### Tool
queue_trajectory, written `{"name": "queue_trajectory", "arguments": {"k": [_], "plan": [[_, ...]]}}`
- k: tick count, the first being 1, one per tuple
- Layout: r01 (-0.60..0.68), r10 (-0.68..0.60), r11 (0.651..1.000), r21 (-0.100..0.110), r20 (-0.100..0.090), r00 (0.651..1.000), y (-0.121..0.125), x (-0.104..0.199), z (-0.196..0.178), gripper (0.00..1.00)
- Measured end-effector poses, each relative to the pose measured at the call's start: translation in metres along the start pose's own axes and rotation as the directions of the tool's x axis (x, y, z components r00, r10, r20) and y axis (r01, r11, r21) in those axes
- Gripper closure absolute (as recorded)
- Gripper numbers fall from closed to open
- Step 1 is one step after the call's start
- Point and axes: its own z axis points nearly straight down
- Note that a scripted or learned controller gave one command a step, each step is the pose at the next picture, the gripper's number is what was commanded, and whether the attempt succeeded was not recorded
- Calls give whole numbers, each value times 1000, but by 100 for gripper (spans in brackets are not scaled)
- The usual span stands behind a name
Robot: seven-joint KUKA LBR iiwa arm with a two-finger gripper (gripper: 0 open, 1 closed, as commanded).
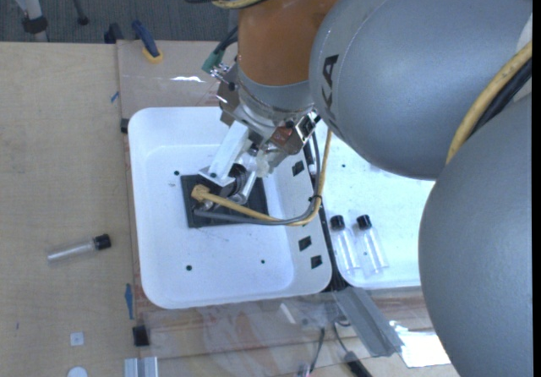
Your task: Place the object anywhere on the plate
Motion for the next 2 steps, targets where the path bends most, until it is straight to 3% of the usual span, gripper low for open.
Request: {"name": "queue_trajectory", "arguments": {"k": [1, 2], "plan": [[-22, 22, 1000, 0, -1, 1000, -19, -16, 60, 100], [43, -43, 999, 1, 0, 999, -49, -43, 67, 100]]}}
